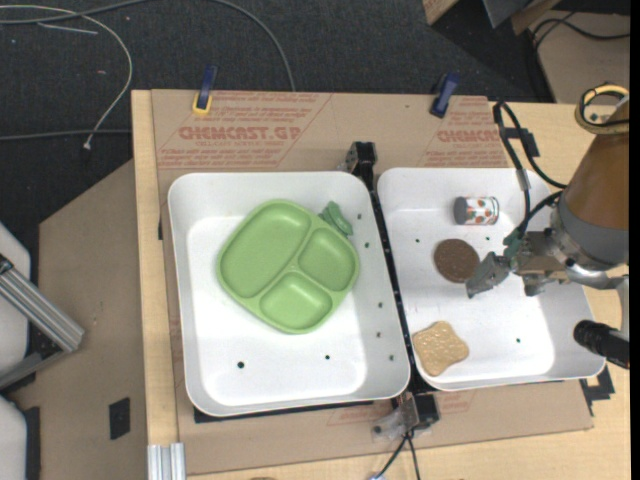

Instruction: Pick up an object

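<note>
In the right bin (560,363) lie a brown round disc (456,259), a small white can with red spots (476,209) on its side, and a tan cookie-shaped piece (440,347) at the front left. My gripper (508,281) hangs over the middle of this bin, just right of the brown disc. It is open, with nothing between its fingers. One finger (485,276) reaches close to the disc's right edge.
The left bin (200,348) holds a green divided plate (288,265), with a small green item (337,217) at its upper right corner. Black clamps sit between the bins at the back (361,155) and front (415,408). Cables (515,148) run along the right bin's far side.
</note>
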`<state>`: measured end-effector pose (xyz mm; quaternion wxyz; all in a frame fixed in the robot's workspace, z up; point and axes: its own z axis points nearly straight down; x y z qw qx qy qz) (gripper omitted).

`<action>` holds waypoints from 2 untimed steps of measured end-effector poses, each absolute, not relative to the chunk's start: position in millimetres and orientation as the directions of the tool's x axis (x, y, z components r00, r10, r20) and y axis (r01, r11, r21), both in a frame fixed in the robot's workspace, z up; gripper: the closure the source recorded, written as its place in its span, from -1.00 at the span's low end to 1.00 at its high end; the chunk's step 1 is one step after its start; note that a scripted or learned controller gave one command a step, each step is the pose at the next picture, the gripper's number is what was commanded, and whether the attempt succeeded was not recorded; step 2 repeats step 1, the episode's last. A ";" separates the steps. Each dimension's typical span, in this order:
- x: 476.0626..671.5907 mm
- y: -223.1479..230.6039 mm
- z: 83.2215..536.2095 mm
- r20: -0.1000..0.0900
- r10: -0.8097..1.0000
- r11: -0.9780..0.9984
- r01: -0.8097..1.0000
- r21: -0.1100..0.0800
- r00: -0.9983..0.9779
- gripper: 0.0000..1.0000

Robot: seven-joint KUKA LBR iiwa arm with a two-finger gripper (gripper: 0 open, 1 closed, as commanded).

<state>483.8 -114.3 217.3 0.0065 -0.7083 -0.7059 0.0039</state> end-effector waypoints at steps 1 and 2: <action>486.5 -114.1 223.1 0.002 1.000 0.000 1.000 -0.002 0.000 -1.00; 486.5 -114.1 223.1 0.002 1.000 0.000 1.000 -0.002 0.000 -1.00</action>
